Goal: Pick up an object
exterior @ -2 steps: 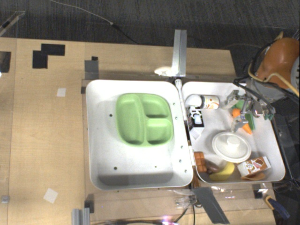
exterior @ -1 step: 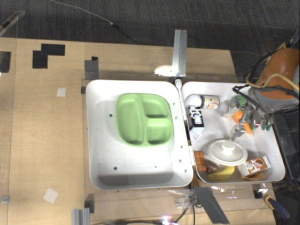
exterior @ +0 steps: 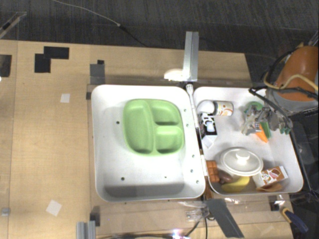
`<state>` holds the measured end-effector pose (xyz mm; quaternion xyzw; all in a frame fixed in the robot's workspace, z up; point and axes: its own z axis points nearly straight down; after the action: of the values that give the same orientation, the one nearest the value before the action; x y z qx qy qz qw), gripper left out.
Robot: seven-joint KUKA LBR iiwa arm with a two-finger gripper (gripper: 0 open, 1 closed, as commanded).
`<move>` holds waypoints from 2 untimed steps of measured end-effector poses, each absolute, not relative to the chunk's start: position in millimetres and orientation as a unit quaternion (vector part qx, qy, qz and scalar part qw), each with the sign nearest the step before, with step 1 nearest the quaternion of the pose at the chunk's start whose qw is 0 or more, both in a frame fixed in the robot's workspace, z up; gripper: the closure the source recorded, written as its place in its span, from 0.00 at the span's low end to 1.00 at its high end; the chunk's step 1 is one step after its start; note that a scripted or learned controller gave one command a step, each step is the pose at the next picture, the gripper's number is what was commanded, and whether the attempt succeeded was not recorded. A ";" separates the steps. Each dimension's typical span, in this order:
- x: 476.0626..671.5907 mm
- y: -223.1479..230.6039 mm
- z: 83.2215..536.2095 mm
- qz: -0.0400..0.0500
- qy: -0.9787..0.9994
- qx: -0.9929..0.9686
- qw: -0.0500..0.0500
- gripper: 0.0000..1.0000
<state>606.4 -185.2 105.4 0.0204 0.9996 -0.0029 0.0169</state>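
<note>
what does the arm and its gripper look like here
The arm enters from the right as a rounded orange band over grey housing, with dark cables looping across it. The gripper is a small greyish metal assembly with green parts, too blurred to make out finer markings.

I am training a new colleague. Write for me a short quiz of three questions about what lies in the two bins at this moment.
1. True or false: the green divided plate lies in the left bin.
2. Which bin is the gripper over: A left, B right?
3. Fill in: the white lidded pot sits beside a yellow ____ in the right bin.

Key: 1 true. 2 B. 3 banana.
</note>
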 end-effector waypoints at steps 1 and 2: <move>606.1 -184.9 104.8 -0.003 1.000 0.020 0.016 0.00; 615.5 -173.8 89.0 -0.001 0.998 0.065 0.007 0.00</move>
<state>615.5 -173.8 89.0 0.0653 0.9978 -0.0006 0.0066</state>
